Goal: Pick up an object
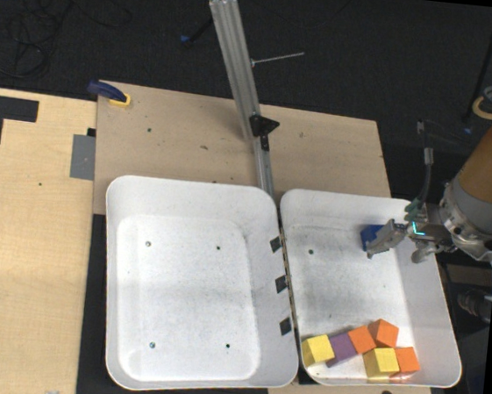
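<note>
A: Blue block [370, 236], is it picked yet?

B: You are seeing it sitting between the fingers of the gripper [397, 238], low over the right bin [342, 282], so the grasp is looking made; lifting is remaining.

A: Room?

B: You are working near the back wall, with bare floor alongside. 6 or so colored blocks [363, 346] are crowding the front corner, well apart.

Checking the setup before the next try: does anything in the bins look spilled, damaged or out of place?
Nothing spilled or damaged. The coloured blocks are bunched in the right bin's near corner, while a blue object sits apart, beside the gripper.
</note>
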Motion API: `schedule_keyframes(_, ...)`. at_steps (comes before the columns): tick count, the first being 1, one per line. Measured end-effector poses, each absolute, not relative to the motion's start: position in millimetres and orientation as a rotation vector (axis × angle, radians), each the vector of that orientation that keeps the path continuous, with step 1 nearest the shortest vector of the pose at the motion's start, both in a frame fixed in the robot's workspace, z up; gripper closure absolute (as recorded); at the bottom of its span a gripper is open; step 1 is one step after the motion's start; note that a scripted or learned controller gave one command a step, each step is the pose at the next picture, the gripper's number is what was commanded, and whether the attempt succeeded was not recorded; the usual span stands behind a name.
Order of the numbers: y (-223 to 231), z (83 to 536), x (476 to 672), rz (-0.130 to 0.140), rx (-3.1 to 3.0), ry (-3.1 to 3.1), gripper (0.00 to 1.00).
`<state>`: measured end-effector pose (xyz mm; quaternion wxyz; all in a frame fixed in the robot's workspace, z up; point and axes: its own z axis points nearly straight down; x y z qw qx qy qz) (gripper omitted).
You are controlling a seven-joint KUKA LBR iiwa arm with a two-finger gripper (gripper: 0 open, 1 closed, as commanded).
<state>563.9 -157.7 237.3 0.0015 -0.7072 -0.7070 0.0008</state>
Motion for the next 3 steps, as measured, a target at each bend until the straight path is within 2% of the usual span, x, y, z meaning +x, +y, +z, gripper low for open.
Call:
schedule_keyframes(1,-158.3,189.0,554.5,0.006,-2.217,-2.216,0.00)
schedule_keyframes(3,-154.0,92.6,560.0,0.000,-2.225,-2.216,0.00)
